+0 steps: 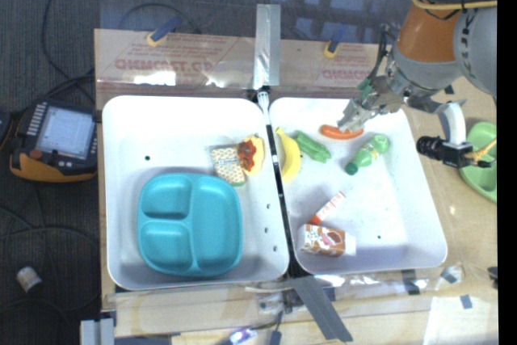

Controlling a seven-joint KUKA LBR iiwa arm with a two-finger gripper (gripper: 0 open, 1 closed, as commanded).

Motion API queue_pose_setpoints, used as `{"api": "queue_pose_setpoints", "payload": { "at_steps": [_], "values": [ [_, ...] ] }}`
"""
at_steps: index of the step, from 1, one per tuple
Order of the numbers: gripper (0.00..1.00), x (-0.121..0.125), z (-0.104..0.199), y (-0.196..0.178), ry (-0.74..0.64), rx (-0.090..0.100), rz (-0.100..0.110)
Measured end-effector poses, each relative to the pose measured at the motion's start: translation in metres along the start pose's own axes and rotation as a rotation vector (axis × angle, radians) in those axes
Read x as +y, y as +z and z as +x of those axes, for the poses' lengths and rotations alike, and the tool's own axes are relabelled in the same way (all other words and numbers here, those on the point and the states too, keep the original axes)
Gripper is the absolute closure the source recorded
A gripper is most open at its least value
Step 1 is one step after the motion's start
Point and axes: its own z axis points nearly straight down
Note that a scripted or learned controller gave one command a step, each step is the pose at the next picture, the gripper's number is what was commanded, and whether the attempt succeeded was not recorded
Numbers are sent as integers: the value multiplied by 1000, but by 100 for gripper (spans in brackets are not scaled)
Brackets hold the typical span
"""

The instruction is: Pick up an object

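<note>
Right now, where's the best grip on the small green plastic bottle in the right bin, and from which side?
Probably the middle of the small green plastic bottle, from straight above. It lies on its side, slanting from upper right to lower left on the right bin's floor, so set the fingers across its narrow width. It lies apart from its neighbours, with bare floor either side.
</note>
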Motion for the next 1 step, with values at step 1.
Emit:
{"api": "queue_pose_setpoints", "payload": {
  "at_steps": [1],
  "values": [
    [0, 12, -24, 127, -170, 2, -2]
  ]
}}
